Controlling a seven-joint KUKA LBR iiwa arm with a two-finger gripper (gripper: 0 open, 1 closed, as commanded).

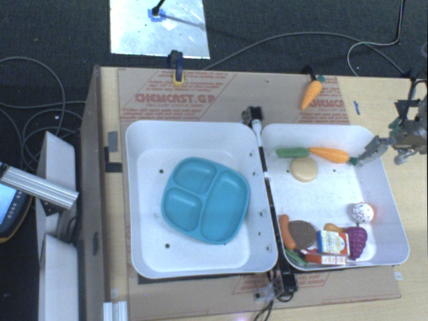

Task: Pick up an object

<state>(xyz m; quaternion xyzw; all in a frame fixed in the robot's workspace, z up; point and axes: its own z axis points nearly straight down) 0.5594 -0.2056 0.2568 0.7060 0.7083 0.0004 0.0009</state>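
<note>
**A:** Gripper (366, 154), dark grey with two fingers, reaches in from the right edge and sits low over the top right corner of the right shallow white plastic bin (381, 192). Whether its fingers are parted or closed, I cannot tell; nothing shows between them.

**B:** What is closest to it?

**A:** A long orange plastic carrot (329, 155), lying flat, its tip almost touching the gripper. A green bean-like piece (292, 152) lies at its other end, and a round cream disc (304, 170) just below.

**B:** What might fail?

**A:** The carrot is smooth and tapered, so it could roll or squirt out of a pinch near the tip. The bin wall is near and could block one finger.

**B:** And the other bin?

**A:** The left white bin (144, 179) bears a blue divided plastic plate (205, 199), well apart.
</note>
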